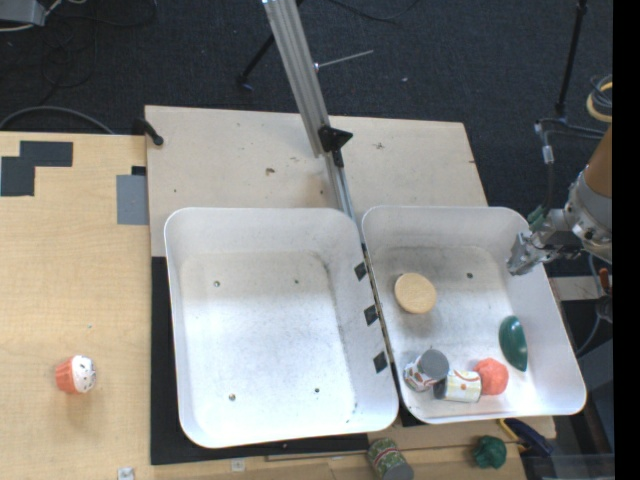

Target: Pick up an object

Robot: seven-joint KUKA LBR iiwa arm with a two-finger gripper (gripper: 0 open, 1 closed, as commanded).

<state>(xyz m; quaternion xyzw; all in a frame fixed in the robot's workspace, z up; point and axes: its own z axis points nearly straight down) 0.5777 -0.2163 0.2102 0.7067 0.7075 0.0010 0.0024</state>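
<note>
Bench front edge: a dark green lump (489, 452) and a small drab cylinder (386, 457) lie just outside the bins, nearest the camera.
Left of the bins: a small orange and white toy (75, 375) sits alone on the pale wooden table (60, 268).
Right bin (560, 388), near end: a grey cup (432, 365), a white mug on its side (462, 386) and an orange ball (491, 376) cluster together; a dark green oval piece (513, 342) lies just beyond them by the right wall.
Right bin, middle: a tan round disc (415, 293) lies flat, apart from the cluster.
Left bin (200, 238): white, speckled floor.
Gripper (523, 252): at the right bin's far right rim, well apart from every object; whether the pincer is open or closed cannot be told.
Far: a metal rail (303, 78) slants up from between the bins.
</note>
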